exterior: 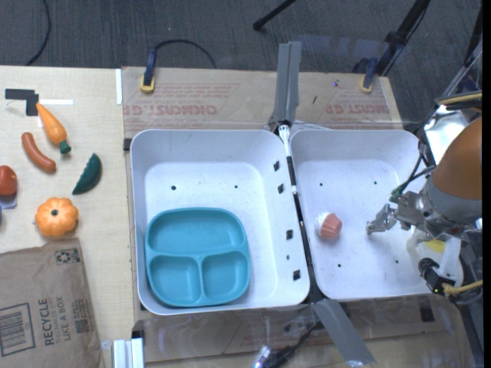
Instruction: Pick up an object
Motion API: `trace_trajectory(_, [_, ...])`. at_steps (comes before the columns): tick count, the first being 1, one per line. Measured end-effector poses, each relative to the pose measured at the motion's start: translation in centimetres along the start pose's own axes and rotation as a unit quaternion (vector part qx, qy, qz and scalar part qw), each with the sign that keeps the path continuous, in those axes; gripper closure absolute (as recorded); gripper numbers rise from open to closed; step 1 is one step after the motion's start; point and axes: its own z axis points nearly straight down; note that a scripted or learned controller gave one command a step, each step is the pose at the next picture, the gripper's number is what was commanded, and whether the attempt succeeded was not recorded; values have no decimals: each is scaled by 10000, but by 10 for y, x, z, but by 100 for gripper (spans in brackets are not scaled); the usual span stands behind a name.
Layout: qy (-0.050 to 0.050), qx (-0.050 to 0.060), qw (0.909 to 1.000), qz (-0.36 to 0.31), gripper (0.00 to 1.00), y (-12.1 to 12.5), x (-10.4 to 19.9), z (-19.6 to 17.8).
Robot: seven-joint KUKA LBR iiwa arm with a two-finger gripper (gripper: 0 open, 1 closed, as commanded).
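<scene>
The two-finger gripper (381,222), fingers apart and empty, sits at 3 o'clock of the small round pink-orange toy (329,226); it could easily roll away if nudged.

Even, bright overhead light, no hard shadows. Both white bins (215,167) run close to blown out; a mild sheen on the teal tray (198,255). Strong glare on the arm's metal housing (445,133) at right, clipped to white. Floor (115,14) up top is dark and low in detail. Overall soft, low-res, slightly grainy; hand (381,224) edges are smeared. Slight barrel bend at the frame edges.
</scene>
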Motion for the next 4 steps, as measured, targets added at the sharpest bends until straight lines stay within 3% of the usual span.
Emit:
trace_trajectory(1, [-45,-49,9998,186,0,49,-7,-111])
trace_trajectory(2, [-48,-37,9975,-700,0,44,113,-33])
trace_trajectory(3, [-47,-34,9986,-532,0,14,99,2])
trace_trajectory(4, [-56,-9,9986,-517,100,13,98,-5])
